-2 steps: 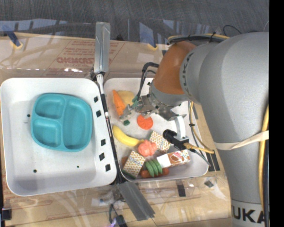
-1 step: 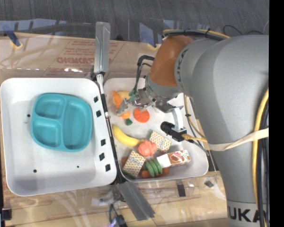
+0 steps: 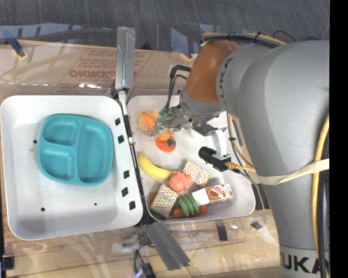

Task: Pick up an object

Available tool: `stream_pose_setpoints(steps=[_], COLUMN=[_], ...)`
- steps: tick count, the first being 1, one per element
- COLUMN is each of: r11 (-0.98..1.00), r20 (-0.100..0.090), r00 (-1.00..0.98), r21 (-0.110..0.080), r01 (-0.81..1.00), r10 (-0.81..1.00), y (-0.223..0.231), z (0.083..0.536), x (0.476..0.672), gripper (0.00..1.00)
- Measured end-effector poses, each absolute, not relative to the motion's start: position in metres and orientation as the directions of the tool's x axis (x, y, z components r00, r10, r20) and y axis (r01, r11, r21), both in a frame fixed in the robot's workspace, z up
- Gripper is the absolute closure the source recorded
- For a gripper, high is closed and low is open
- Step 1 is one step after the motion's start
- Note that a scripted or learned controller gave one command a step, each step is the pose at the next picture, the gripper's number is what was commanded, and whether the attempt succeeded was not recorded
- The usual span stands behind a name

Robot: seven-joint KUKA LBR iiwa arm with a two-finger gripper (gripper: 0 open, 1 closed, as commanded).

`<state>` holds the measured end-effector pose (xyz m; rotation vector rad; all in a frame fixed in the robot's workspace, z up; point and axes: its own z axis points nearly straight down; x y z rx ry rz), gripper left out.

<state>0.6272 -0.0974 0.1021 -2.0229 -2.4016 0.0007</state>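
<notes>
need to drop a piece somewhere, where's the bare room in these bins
Most free room is in the left bin: the white floor around the teal divided plate, widest along its near edge and left side. The right bin is crowded: the gripper sits over the orange toys, with the banana and cartons packed toward the near edge.

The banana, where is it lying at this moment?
In the camera view, the banana lies in the right bin, near its left wall, below the orange toy and left of the pink toy.
</notes>
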Motion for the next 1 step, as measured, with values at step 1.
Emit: stream_pose_setpoints(steps=[1], r11=[0.082], r20=[0.001], r00=[-0.082], r21=[0.002], r01=[0.997], r10=[0.997], y=[-0.0342], z=[0.2252], x=[0.6028], gripper=[1.00])
